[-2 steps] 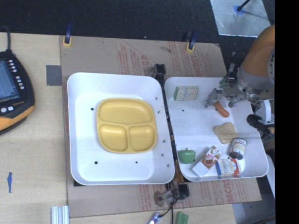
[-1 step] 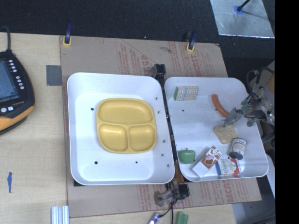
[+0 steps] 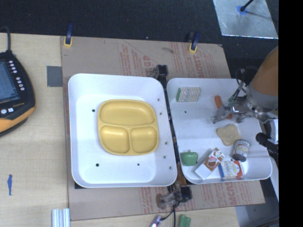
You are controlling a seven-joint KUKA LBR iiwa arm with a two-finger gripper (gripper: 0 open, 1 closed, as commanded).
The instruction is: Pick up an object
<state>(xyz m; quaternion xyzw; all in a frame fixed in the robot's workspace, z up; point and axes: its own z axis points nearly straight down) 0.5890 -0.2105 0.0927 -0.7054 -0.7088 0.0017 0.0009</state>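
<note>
Several bits of toy food sit close around the claw (image 3: 226,113) in the right-hand bin (image 3: 189,85), and I can't tell from this angle if it's spread wide, pinched narrow or gripping anything. Closest is the little orange sausage thing (image 3: 218,100), just up and left of the tip, long axis running roughly away from the camera. Just below the claw lies the tan bread slice (image 3: 229,134), flat on the bin floor, probably the easiest grab with a short drop. Further down are the small can (image 3: 241,150), two cartons (image 3: 209,163) and a green pepper (image 3: 189,158). A speckled packet (image 3: 189,94) sits well off to the left. Farthest left, in the other bin (image 3: 80,98), is the yellow divided plate (image 3: 128,126)
</note>
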